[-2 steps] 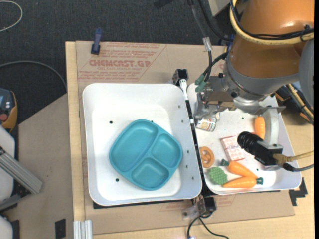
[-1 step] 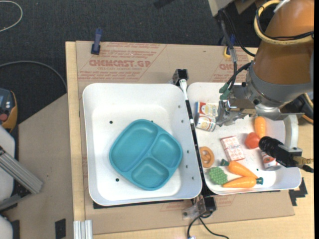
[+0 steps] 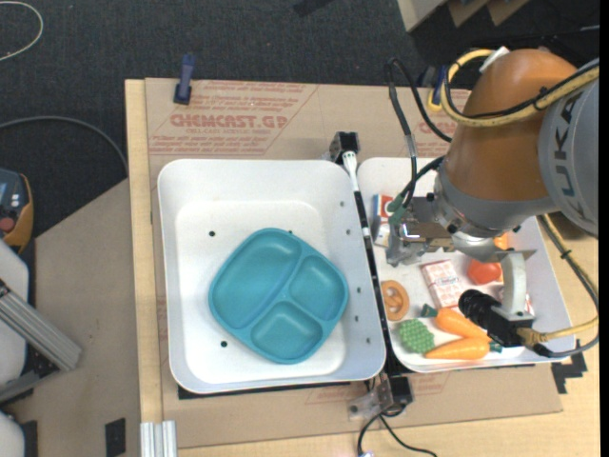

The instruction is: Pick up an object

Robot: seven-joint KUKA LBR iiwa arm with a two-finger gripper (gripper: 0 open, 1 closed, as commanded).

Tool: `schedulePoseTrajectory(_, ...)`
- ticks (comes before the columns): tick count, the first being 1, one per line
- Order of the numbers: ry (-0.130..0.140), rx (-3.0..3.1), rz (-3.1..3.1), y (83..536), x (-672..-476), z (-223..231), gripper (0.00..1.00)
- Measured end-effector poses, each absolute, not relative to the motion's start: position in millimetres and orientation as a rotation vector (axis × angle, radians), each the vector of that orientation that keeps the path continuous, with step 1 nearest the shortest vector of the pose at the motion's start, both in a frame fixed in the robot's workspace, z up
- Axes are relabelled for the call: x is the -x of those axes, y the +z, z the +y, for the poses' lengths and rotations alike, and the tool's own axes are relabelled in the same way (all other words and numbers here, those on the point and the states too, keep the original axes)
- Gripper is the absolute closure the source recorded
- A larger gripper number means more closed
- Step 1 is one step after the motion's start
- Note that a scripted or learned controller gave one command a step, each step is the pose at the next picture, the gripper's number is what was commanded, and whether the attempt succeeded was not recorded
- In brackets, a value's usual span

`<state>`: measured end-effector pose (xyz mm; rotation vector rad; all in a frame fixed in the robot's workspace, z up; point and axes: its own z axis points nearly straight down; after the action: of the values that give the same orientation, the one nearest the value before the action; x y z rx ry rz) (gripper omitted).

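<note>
My gripper (image 3: pixel 402 251) hangs low over the left part of the right bin (image 3: pixel 373 174), under the orange band of the arm. Just below it lies a brown pretzel-like ring (image 3: pixel 394 299). Near the bin's front are a green leafy piece (image 3: pixel 414 335) and two orange carrots (image 3: pixel 455 324) (image 3: pixel 459 349). A small pink and white box (image 3: pixel 441 276) and a red piece (image 3: pixel 485 272) lie to the right of the gripper. Nothing shows held in the gripper.
The left bin (image 3: pixel 181 217) holds a teal divided plate (image 3: pixel 278 295). A white cylinder (image 3: pixel 515 284) lies at the right bin's right side. A red and blue item (image 3: pixel 384 206) sits near the divider, behind the gripper. The arm covers the right bin's back.
</note>
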<state>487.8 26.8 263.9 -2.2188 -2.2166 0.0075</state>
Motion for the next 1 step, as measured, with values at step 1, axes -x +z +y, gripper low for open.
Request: schedulePoseTrajectory(1, -0.002, 2.212, -2.228, 268.9, -478.6, 91.8, 1.00)
